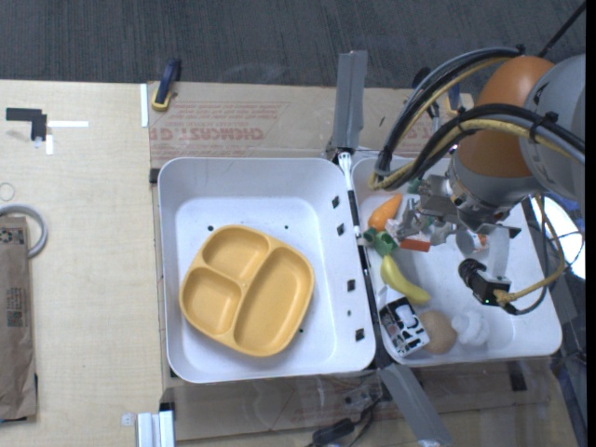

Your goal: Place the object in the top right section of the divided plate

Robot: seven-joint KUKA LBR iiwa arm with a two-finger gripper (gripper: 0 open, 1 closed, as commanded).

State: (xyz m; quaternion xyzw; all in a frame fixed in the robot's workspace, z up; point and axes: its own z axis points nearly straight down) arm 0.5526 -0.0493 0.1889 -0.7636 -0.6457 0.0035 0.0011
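Note:
A yellow divided plate [246, 290] lies in the left bin [186, 184], with nothing in its three sections. My gripper [417, 223] hangs low over the upper left part of the right bin [540, 338], under the grey arm and its orange band [507, 124]. Just below the gripper is a small red piece [416, 245]. An orange carrot [384, 212] and a green item [382, 241] lie right beside it on the left. I see nothing clearly held.
Lower in the right bin lie a yellow banana [403, 283], a black-and-white box [401, 325], a tan ball [436, 331] and a clear item [471, 330]. Black cables [484, 282] hang from the arm. A grey divider [354, 222] separates the bins.

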